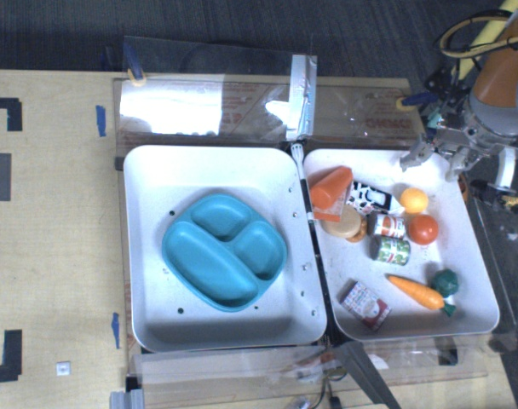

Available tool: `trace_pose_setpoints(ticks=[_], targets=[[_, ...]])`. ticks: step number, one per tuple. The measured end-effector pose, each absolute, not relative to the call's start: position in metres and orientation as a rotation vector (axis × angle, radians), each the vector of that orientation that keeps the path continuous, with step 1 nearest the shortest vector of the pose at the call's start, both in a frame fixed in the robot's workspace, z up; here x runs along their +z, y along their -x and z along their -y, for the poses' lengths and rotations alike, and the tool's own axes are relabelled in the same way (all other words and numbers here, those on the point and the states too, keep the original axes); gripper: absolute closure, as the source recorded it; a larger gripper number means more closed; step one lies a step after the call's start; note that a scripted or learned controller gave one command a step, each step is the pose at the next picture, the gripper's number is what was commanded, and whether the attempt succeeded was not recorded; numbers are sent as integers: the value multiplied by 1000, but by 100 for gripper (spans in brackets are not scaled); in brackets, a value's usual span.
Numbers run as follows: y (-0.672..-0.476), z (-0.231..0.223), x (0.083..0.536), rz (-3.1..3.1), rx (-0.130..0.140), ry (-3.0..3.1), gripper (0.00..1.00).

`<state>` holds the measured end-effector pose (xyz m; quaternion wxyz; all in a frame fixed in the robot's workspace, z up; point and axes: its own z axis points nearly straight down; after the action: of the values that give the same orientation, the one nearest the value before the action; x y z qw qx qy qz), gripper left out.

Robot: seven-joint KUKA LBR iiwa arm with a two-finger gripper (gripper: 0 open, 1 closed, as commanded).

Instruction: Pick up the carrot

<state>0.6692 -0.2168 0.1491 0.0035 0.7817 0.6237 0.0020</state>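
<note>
The carrot [416, 292] is orange with a dark green leafy top [446, 283]. It lies flat near the front right corner of the right bin [480, 309], its tip pointing left. My gripper [432, 162] hangs over the bin's back right corner, well behind the carrot and apart from it. Its two fingers [411, 158] are spread, with nothing between them.
The right bin also holds an orange carton [331, 189], a black-and-white pack [368, 197], a yellow fruit [414, 200], a red tomato [423, 228], two small cans [391, 250] and a red packet [365, 303]. A blue divided plate [225, 250] lies in the left bin [148, 313].
</note>
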Motion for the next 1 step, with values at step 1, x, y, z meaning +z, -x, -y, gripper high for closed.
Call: trace_pose_setpoints(ticks=[1], targets=[[-665, 187, 153, -1661, -1, -2668, 0]])
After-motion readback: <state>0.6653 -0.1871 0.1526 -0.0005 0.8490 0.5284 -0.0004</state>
